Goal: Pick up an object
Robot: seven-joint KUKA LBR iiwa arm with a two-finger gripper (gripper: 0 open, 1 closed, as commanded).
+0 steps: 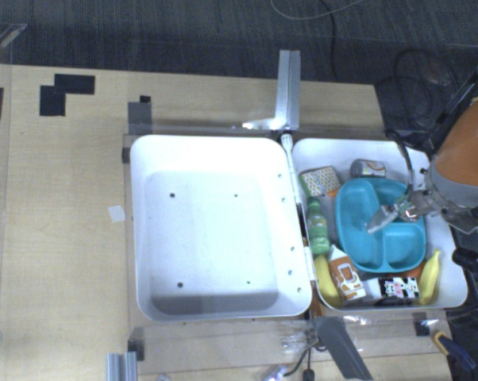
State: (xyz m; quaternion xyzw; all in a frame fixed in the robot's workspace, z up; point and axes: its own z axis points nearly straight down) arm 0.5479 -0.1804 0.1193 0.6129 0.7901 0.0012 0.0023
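Oddly, no label reads clearly; fingers [384, 217], state unclear, over blue tray [366, 240].

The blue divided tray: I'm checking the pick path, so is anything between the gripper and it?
Nothing visible is. The gripper sits directly over the blue divided tray in the right bin, with the bananas and the green bottle off to its sides.

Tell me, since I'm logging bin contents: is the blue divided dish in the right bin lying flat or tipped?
Tipped. The blue divided dish lies aslant atop other items in the right bin, hollow side up.
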